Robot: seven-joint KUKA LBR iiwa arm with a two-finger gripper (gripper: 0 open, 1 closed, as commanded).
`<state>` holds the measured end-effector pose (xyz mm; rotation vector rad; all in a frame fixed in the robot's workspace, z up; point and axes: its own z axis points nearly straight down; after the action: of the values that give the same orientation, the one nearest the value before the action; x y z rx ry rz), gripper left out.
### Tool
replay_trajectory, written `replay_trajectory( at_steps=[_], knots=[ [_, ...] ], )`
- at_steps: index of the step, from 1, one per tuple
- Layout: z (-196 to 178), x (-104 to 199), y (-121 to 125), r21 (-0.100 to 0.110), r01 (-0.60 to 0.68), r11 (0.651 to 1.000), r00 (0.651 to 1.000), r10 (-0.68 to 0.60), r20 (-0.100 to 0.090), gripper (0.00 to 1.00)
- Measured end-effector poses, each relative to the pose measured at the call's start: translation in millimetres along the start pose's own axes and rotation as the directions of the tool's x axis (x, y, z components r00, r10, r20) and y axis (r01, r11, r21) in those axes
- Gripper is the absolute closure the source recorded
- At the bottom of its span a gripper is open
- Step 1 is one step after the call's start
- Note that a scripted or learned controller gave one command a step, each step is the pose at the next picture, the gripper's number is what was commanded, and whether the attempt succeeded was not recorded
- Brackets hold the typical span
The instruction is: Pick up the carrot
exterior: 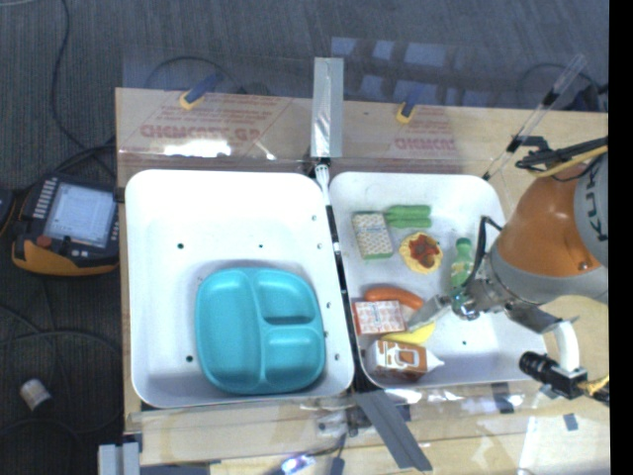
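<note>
Robot arm's two-finger gripper (447,311) hangs low in the right-hand white bin (473,191), whether spread or closed I cannot tell.
The orange carrot (394,294) lies near, long axis left-right; a good grasp would likely close across that length, clear of the red-and-white packet (379,317).

Bright even overhead light, glare on white bins (227,191), slightly soft

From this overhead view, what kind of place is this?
Probably a robot lab or test cell, not a kitchen. A grey-and-orange arm reaches over two white bins of toy food on a wooden bench, with a teach pendant and loose cables lying on the carpet.
</note>
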<state>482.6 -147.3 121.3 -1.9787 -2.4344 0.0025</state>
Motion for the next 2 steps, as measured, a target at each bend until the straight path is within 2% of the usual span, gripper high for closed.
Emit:
replay_trajectory(
  at_steps=[1,2],
  knots=[
    [-16.4,-63.3,9.3,-0.002,-0.013,1.0,1.0,0.013,0.003,0.0],
    [-3.1,17.3,3.5,0.001,-0.214,0.977,0.977,0.214,0.0,0.0]
  ],
)
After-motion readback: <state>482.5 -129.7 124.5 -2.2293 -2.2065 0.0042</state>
